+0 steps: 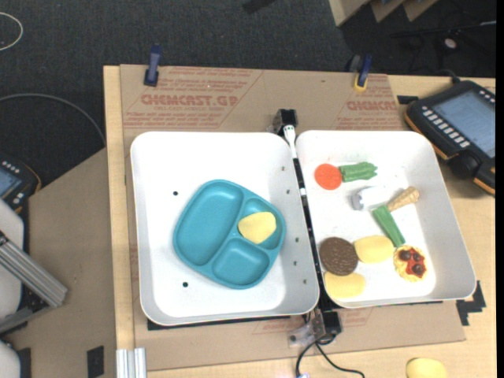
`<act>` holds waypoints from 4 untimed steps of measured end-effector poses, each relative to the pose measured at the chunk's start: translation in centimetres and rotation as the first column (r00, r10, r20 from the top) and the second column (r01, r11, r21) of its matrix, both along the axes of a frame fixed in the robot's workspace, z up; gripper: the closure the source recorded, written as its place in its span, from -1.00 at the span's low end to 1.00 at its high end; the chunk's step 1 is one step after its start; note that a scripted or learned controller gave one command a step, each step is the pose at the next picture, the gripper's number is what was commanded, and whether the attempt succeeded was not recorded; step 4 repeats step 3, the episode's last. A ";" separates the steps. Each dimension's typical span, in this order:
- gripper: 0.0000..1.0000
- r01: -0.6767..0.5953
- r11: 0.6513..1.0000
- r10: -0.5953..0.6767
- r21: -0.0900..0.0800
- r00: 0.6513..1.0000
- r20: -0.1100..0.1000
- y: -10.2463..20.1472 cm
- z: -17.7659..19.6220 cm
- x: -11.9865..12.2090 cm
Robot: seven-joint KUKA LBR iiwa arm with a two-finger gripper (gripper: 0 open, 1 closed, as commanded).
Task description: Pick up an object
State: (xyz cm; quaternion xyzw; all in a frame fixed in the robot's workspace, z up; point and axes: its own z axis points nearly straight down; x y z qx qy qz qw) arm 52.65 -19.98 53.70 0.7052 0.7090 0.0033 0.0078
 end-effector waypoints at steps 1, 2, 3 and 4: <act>1.00 0.011 1.000 -0.011 0.010 1.000 -0.027 -2.5 -11.7 -5.0; 1.00 0.000 1.000 0.000 0.001 1.000 0.001 1.5 0.6 -2.7; 1.00 0.009 1.000 -0.009 0.011 0.999 -0.031 -0.9 -17.8 -4.9; 1.00 0.009 1.000 -0.009 0.011 0.999 -0.031 -0.9 -17.8 -4.9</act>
